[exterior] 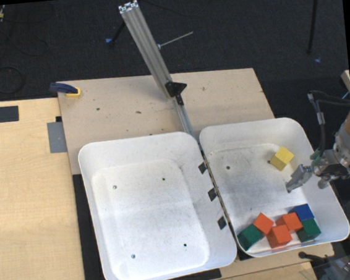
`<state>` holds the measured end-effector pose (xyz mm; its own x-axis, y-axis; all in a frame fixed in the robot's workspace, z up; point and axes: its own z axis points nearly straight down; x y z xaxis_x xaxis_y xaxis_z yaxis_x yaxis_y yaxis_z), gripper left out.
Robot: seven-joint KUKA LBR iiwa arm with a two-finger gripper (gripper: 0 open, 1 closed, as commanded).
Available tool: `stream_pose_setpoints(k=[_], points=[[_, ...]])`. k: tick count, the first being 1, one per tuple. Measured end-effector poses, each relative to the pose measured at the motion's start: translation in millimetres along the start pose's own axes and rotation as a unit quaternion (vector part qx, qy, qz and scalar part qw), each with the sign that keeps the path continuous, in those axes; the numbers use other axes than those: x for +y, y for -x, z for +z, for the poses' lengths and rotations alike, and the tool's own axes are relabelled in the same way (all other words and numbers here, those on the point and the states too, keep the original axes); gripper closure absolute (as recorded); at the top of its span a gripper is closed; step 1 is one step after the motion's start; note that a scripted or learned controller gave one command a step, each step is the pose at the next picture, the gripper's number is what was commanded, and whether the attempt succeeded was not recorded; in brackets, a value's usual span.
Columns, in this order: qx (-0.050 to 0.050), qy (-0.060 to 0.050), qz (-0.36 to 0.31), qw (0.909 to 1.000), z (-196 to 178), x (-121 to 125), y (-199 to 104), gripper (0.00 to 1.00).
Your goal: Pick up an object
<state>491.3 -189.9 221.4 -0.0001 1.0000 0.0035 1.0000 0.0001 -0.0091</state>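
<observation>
We take the yellow block (281, 158) as the likeliest target — it lies alone in the upper part of the right bin (249, 136), apart from everything else. It looks like a small, rigid cube, probably light, with flat faces that should not give or slip much; we would close on two opposite faces, square to them, since a grip across the corners could twist it away.

The gripper (308, 176) hovers over the right side of the same bin, just below and to the right of the yellow block, not touching it. Whether the jaws are released or clenched we cannot tell — they are too small and blurred here — and nothing shows between them.

The other blocks crowd the bin's lower right corner: an orange block (263, 223) beside a green block (251, 236), further orange blocks (284, 229), a blue block (303, 212) and a dark green block (308, 231). These touch or nearly touch, so the jaws would have little room there. The left bin (146, 211) sits beside it on the surface (158, 100).
</observation>
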Motion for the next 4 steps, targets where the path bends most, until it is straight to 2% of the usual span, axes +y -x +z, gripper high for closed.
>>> stream_pose_setpoints(k=[2, 3, 4], points=[[0.000, 0.001, 0.001, 1.0000, 89, 1, 0, 0.00], [-0.001, 0.002, 0.004, 1.0000, 77, 1, 2, 1.00], [-0.002, 0.007, 0.000, 1.0000, 14, 2, 6, 1.00]])
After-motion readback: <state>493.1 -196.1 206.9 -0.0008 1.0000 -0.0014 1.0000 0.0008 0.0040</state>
